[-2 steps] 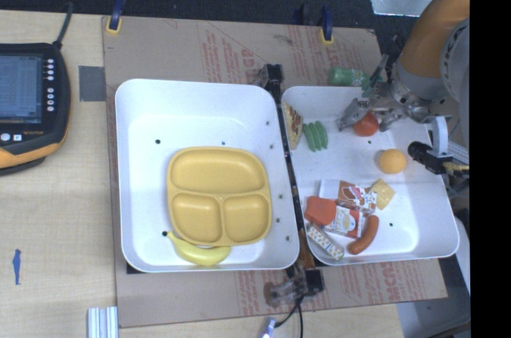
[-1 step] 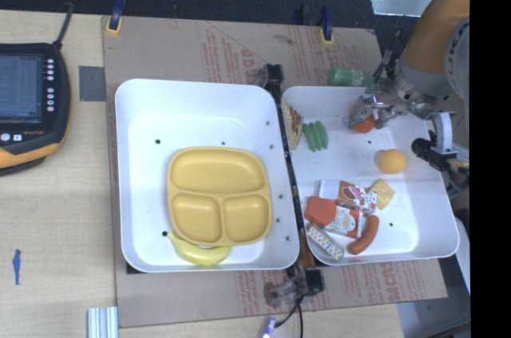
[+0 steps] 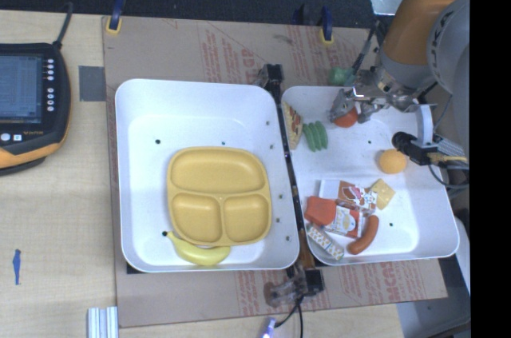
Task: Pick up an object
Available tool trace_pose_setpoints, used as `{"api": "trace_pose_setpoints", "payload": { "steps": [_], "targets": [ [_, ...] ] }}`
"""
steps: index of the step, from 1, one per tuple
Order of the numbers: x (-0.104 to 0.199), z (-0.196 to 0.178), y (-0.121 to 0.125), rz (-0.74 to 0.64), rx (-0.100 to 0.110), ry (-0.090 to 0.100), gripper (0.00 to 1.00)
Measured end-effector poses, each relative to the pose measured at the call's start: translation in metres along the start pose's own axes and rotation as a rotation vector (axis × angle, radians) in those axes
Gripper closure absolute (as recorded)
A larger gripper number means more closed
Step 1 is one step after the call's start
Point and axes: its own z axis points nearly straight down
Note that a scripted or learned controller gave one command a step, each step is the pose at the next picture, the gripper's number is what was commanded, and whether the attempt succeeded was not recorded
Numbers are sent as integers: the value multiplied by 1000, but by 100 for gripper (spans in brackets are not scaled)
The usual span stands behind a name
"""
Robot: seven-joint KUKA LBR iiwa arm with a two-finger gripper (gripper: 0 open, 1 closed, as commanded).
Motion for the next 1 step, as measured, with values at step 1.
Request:
{"api": "trace_pose_setpoints", "payload": {
  "steps": [1],
  "targets": [
    [59, -57, -31, 0, 0, 1, 100]
  ]
}}
